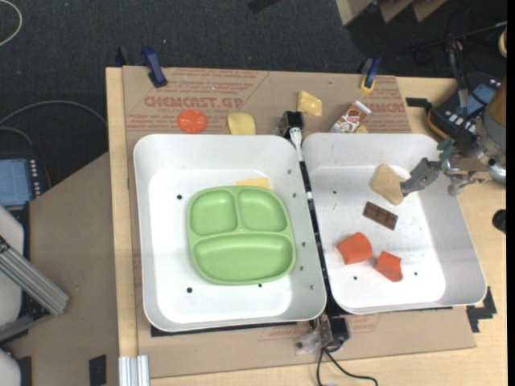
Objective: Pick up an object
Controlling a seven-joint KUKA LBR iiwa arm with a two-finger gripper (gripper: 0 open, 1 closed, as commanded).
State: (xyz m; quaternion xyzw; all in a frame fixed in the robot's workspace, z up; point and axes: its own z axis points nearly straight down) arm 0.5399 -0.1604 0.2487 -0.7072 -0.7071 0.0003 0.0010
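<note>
My claw hung over the right-hand shallow white bin, toward its two o'clock corner, and I could not tell how it was set or whether it gripped anything. The tan, blocky foam piece lay just beside it at nine o'clock, resting on the bin floor. Lower down sat a dark brown flat bar and two orange blocks. By my reckoning, nothing was lifted yet; the whole grasp remained.

Glossy white plastic bins, matt green plastic tray, brown printed cardboard underlay.
</note>
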